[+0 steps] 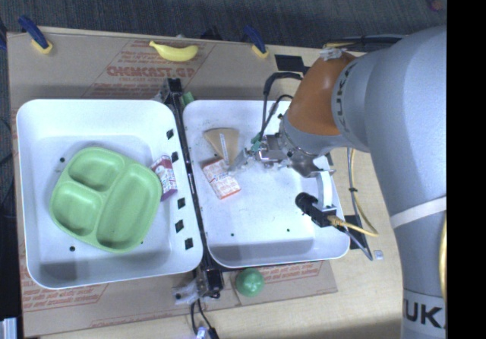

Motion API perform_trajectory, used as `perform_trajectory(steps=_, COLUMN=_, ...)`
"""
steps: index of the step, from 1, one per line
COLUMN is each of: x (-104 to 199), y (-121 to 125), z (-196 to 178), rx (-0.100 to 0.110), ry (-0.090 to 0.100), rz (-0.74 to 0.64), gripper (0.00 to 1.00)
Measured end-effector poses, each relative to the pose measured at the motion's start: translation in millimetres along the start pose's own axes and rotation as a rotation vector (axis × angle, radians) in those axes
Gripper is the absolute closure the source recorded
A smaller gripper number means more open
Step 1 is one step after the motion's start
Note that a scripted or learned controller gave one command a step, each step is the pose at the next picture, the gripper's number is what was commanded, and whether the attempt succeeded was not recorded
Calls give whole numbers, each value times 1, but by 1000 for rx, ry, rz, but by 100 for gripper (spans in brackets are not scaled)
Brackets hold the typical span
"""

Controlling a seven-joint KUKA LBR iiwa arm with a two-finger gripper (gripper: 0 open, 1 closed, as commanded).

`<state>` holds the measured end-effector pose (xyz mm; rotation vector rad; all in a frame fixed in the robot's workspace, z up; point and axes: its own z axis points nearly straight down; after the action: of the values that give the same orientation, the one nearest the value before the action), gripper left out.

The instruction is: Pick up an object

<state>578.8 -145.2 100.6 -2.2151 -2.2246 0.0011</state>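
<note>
In the right bin point(266, 242) a tan wedge-shaped piece point(221, 139) lies near the far left corner. An orange-and-white packet point(221, 179) lies flat just in front of it. My gripper point(244, 158) reaches in from the right and sits low between the two, just right of the wedge and above the packet's right corner. I see nothing lifted off the bin floor. In the left bin point(38, 254) a green divided plate point(105, 197) lies flat, with a small dark red-and-white packet point(164, 176) at its right edge.
A yellow banana point(174, 49) rests on the cardboard behind the bins, and a green ball point(248, 281) sits in front of the right bin. Blue clamps point(36, 33) point(254, 39) hold the cardboard's far edge. The arm's grey body covers the right bin's right side.
</note>
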Motion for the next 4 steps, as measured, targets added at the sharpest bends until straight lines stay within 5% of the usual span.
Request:
perform_trajectory(steps=1, x=0, y=1, z=-11, rx=0, ry=-2, rz=-7, gripper=100)
perform_trajectory(steps=2, x=-34, y=-32, z=-114, rx=-3, ry=-2, rz=1, gripper=100)
perform_trajectory(steps=4, x=-5, y=-100, z=-124, rx=1, ry=-1, rz=-1, gripper=100)
